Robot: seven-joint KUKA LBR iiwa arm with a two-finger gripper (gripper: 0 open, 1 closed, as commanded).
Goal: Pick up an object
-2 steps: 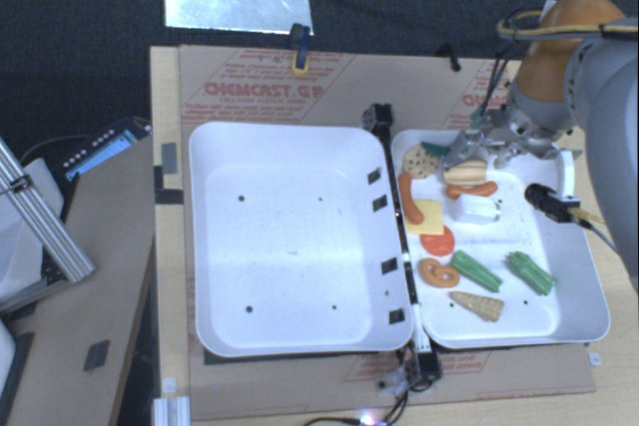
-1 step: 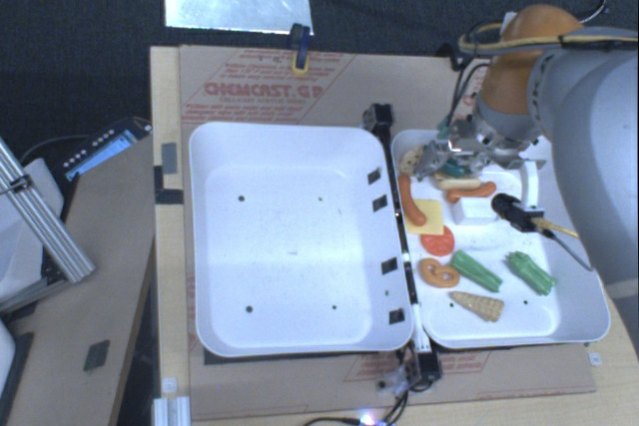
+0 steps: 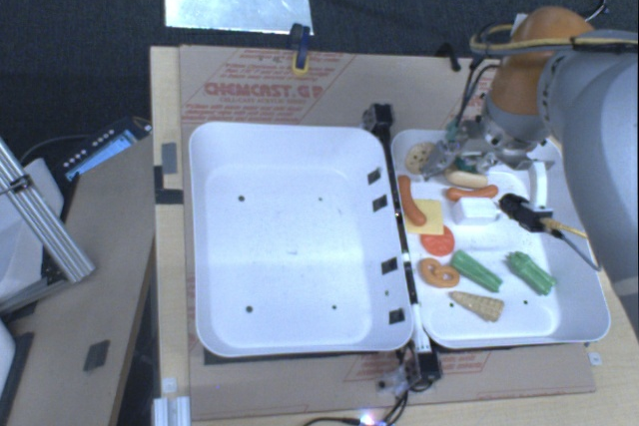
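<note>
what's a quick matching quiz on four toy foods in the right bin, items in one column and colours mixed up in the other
Items:
1. tomato slice
2. cheese slice
3. pickle
4. cone

Colours:
A. green
B. tan
C. red
D. yellow

Pairs: 1-C, 2-D, 3-A, 4-B

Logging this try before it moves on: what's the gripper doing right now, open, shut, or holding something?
Gripper: cannot be told. It sits low over the far corner of the right bin, beside the cookie; nothing is visibly held.
</note>
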